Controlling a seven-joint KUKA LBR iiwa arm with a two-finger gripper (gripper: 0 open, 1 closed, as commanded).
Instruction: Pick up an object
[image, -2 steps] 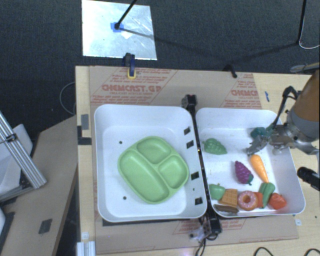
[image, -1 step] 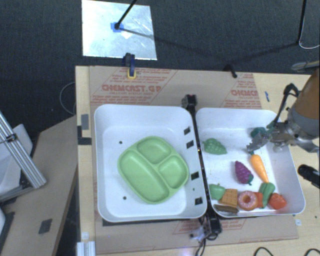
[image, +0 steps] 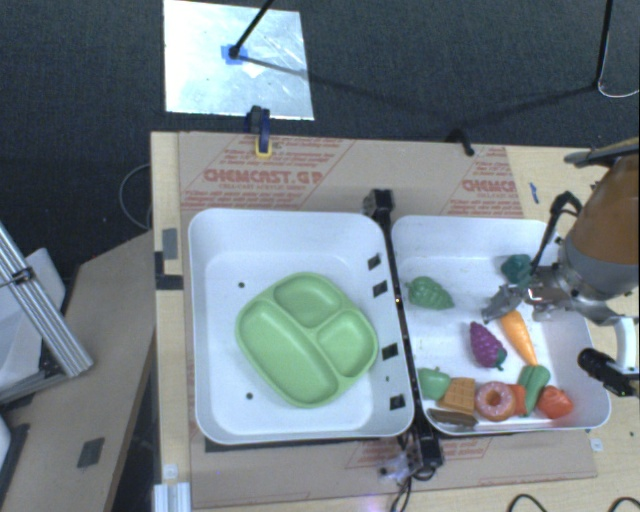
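Note:
The right bin (image: 455, 250) holds several toy foods. An orange carrot (image: 519, 337) lies near its middle right, with a purple grape bunch (image: 487, 345) just left of it and a teal piece (image: 517, 267) above. My gripper (image: 520, 300) hangs over the carrot's upper end, reaching in from the right under the orange wrist band. Its fingers (image: 497, 302) stand open to either side of the carrot's tip, with nothing held between them.
A bumpy green vegetable (image: 429, 293) lies at the right bin's left side. Along its front wall sit a green pepper (image: 434, 382), a waffle piece (image: 460, 395), a donut (image: 494, 400), a green pod (image: 533, 382) and a red tomato (image: 556, 402). The left bin (image: 215, 250) holds a green divided plate (image: 305, 338).

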